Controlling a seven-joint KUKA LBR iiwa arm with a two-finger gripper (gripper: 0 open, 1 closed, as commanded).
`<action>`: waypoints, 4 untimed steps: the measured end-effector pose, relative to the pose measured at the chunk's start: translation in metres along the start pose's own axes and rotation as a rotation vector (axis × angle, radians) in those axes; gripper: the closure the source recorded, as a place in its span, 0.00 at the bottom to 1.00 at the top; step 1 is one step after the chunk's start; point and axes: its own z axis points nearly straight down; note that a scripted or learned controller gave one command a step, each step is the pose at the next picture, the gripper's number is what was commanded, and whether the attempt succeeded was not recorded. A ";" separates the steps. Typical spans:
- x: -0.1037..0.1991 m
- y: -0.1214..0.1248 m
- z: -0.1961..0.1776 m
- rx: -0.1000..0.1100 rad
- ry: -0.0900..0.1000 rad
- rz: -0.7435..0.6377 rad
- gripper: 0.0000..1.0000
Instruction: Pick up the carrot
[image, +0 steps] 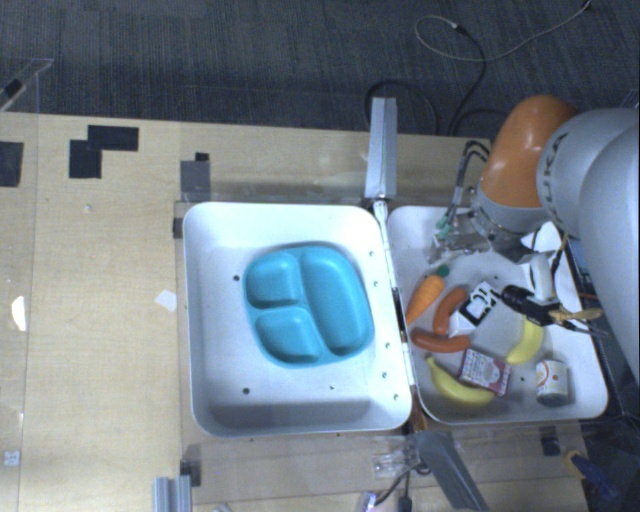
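Step in hand: the approach is judged to be under way; the carrot (425, 297) has not been lifted and lies in the right bin (596, 398).
Carrot: seen near the bin's left wall, slanted, with its thin end toward the gripper (452, 243) and its thick end beside a sausage (441, 342).
Neighbours: a banana (458, 386), a small packet (484, 371) and a second sausage (450, 306) are crowded close by.
Left bin (215, 400): a blue divided plate (303, 303) is held there.
Arm: reached in from the right, wrist bent down over the bin's far corner, just above the carrot's tip.
Fingers: whether they are parted or closed cannot be told; nothing is seen between them.
Next move: a descent onto the carrot's middle is called for, clear of the sausage alongside.
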 end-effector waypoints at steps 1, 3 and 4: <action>0.049 0.039 -0.086 0.009 0.000 -0.061 1.00; -0.006 0.022 0.014 0.008 -0.001 -0.096 0.00; 0.003 -0.020 0.012 0.008 0.000 -0.124 0.00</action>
